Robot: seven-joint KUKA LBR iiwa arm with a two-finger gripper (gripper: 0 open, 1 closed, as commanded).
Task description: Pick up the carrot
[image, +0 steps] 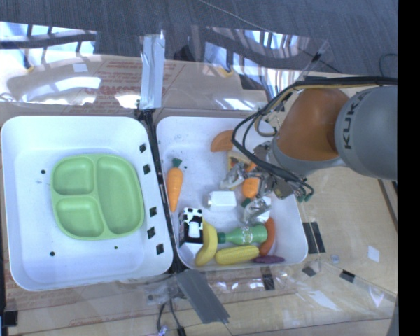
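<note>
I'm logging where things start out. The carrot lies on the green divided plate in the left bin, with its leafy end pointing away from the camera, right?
Not quite. The camera view shows the carrot on the floor of the right bin, beside its left wall. The green divided plate sits in the left bin. The leafy end does point away from the camera.

Lettering, white on grey: "KU", running vertically on the arm [367,135] at right, partly cut off. Faint red print on the far cardboard [119,72]: illegible.

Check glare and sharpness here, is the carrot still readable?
Camera view: strong glare streaks on the shiny sheeting behind the bins; overall soft focus; carrot evenly lit and readable against the right bin; clutter under the tool is muddled.
</note>
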